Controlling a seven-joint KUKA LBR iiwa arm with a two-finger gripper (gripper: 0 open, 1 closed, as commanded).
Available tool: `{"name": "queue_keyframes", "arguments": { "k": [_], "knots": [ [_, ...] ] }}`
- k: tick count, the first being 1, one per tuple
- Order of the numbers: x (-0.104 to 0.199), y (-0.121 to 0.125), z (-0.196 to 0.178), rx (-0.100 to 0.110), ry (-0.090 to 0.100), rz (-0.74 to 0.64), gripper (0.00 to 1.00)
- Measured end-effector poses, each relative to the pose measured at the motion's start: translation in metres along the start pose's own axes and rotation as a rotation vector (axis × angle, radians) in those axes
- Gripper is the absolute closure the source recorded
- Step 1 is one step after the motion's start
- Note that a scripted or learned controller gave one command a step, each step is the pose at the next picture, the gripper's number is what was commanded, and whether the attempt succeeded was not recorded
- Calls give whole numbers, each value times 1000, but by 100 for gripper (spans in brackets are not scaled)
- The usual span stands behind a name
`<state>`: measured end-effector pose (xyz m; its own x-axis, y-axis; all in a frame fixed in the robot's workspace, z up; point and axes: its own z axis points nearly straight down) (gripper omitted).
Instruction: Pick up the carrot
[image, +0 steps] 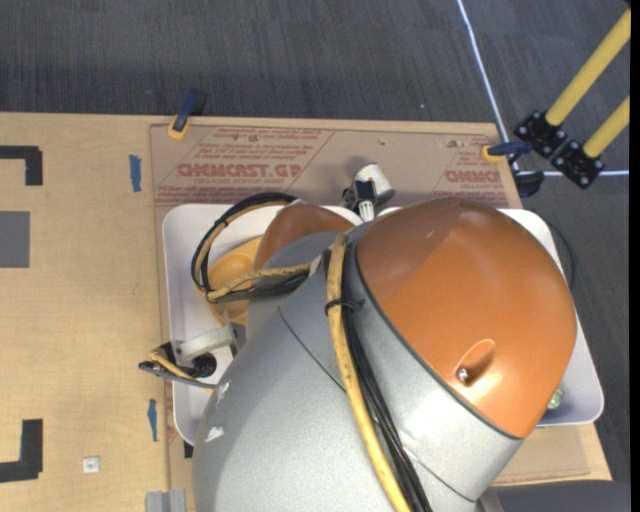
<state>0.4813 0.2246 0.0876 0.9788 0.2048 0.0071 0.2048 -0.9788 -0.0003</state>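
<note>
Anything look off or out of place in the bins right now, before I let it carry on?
Nothing looks spilled or damaged, but the arm covers most of both bins, so I can't check the contents. The left bin's rim sits square on the bench. An orange-yellow shape shows beside the cables; too hidden to name.

the grey and orange arm (440, 330) is covering most of both white bins (180, 300), hiding whatever is lying in them. the bottom edge is cutting off the arm. a small green bit (553, 402) is peeking out beside it, too small to tell.
</note>
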Motion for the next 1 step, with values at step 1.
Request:
{"name": "queue_keyframes", "arguments": {
  "k": [1],
  "knots": [
    [107,35,-39,24,-77,-77,0]
  ]
}}
